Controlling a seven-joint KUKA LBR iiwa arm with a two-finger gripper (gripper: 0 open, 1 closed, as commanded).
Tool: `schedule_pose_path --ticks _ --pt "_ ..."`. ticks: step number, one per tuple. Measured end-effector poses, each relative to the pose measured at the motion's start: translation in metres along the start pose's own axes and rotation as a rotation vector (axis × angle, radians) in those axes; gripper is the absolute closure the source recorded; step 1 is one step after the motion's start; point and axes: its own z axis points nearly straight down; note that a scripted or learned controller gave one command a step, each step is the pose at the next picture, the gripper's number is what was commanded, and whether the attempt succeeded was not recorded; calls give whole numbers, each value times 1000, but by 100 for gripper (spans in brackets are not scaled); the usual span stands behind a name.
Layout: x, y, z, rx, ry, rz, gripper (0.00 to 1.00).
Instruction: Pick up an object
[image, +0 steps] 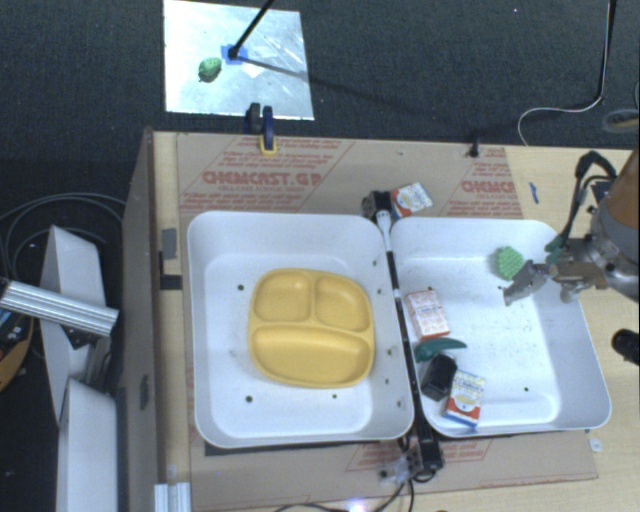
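1. The gripper (522, 287) hangs over the right bin (575, 330), near its right wall, at the end of the grey arm that reaches in from the right. One pale finger slants down and to the left; whether the fingers are apart or together cannot be told at this angle, and nothing shows between them.
2. Just up and left of the gripper lies a small green object (509, 262) on the bin floor, near the far wall. It is the nearest candidate for picking. It looks textured and probably soft and light, so it should give under the fingers; a hold across its middle seems safest.
3. Further left, beside the divider, a small white and red carton (428, 313) lies flat. It is likely light and stiff, and is best taken across its narrow sides.
4. Below it sit a dark teal piece (438, 347), a black block (438, 377) and a red and white packet (465, 396), close together in the near left corner. The crowding would make a clean grasp harder there.
5. The left bin (225, 330) holds a yellow divided plate (310, 326), broad and shallow, probably rigid and awkward for two fingers except at its rim.
6. Another small packet (410, 199) lies on the cardboard beyond the bins.
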Motion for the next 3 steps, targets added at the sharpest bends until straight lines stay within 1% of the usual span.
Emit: schedule_pose_path --ticks 1,2,3 --pt "30 6 136 4 1 1 0" --pt "53 3 168 -20 -6 4 0" --pt "-10 122 174 -3 -2 -1 0"
